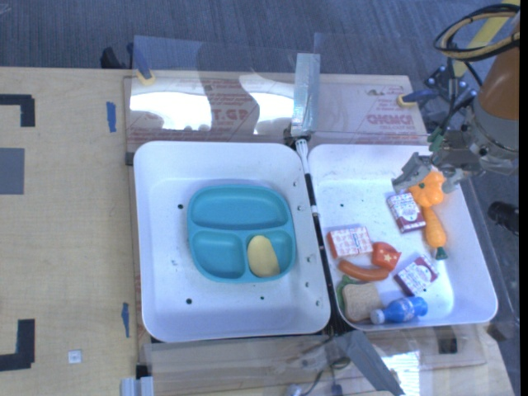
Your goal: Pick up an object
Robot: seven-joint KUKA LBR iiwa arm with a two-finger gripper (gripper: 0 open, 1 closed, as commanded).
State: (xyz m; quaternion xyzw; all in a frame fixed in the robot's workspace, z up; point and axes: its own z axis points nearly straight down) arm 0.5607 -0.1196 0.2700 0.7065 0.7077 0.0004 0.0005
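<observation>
since the gripper (pixel 422 174) sits low over the right bin (pixel 474 304) with its fingers spread around the carrot (pixel 432 213), nothing clamped yet, we should centre on the carrot's upper end, clear of the small carton (pixel 405 211) just beside it, then close.

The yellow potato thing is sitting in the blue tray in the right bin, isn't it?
Nearly. The camera view shows the yellow oval potato-like piece lying in a lower compartment of the blue divided plastic tray, but that tray sits in the left white bin, not the right one.
</observation>
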